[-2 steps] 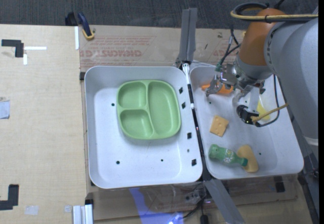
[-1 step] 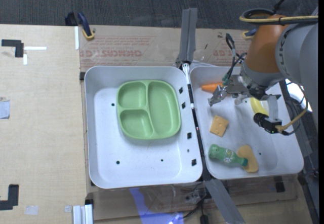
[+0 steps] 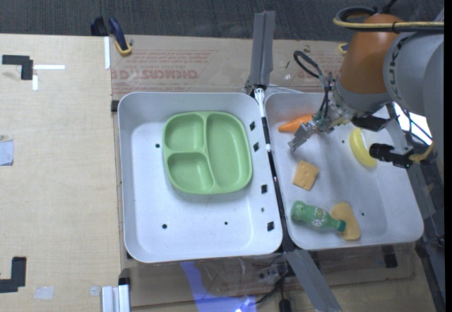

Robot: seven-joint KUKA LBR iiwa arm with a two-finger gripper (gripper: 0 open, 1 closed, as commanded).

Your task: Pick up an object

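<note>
Camera view placed the gripper (image 3: 305, 134) low beside the carrot (image 3: 294, 124); finger state indeterminate. Approach step judged; closing on it comes next.

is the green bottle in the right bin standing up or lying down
Lying down. The green bottle rests on its side on the right bin's floor, lengthwise along the near wall.

My arm (image 3: 424, 63) is smooth grey metal, rounded at the joints, with a glossy orange band (image 3: 367, 56) above the wrist. Black cables loop around that band and trail off. My gripper (image 3: 311, 130) is small, dark grey, with thin wires alongside.
</note>
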